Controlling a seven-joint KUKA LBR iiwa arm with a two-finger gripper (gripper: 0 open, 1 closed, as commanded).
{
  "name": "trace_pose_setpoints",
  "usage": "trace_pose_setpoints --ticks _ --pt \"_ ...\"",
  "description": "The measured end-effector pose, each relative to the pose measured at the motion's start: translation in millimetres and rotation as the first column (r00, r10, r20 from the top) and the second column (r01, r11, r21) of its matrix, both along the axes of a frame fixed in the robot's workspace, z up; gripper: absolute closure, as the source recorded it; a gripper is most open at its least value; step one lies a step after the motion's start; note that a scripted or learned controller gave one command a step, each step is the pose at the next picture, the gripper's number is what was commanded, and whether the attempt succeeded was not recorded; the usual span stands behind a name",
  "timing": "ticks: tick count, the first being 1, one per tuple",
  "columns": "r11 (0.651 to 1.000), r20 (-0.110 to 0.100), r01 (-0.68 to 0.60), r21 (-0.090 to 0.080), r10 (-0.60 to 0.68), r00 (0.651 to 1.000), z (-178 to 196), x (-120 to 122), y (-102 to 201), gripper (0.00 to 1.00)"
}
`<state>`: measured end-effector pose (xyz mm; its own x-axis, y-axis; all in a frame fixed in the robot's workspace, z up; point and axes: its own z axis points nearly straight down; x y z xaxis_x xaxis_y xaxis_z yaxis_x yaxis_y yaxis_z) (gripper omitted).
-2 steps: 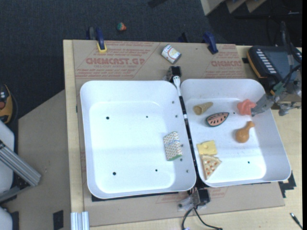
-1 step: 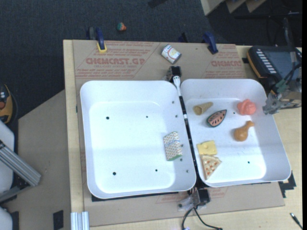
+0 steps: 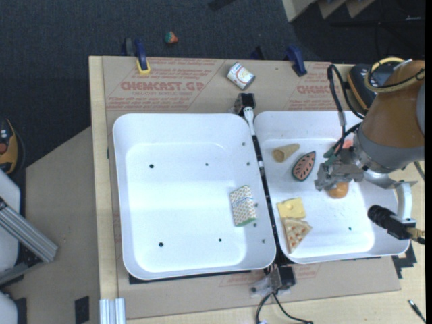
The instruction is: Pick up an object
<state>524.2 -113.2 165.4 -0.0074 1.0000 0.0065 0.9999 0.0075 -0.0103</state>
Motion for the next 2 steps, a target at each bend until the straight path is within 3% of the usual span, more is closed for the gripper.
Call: trace_pose_setpoints --ticks 1,2 --pt "1.0 0.032 0.001 -0.008 0.0 0.999 186 29 33 1.0" --pt "1.0 0.003 0.0 -0.003 0.0 1.0 141 -7 108 1.0"
